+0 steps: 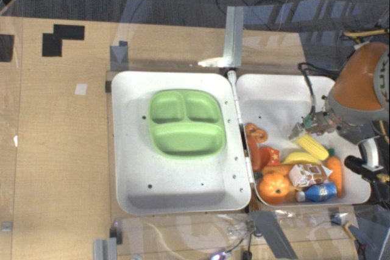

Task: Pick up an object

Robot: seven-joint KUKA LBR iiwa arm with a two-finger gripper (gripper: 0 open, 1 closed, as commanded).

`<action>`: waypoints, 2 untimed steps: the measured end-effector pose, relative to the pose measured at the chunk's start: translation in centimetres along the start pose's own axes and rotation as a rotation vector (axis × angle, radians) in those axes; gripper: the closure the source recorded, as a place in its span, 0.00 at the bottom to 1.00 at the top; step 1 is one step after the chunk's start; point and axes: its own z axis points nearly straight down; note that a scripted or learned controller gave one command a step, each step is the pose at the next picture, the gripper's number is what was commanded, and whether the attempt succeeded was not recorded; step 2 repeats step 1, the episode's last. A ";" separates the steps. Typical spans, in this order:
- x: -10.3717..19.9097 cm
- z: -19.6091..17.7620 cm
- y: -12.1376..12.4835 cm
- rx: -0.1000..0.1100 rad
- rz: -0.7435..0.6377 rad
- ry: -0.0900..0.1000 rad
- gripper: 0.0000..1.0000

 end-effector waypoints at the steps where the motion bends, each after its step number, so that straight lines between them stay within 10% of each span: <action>1: 4.1 -11.0 3.8 0.015 0.114 0.001 1.00; 2: 4.1 -11.0 3.8 0.015 0.114 0.001 1.00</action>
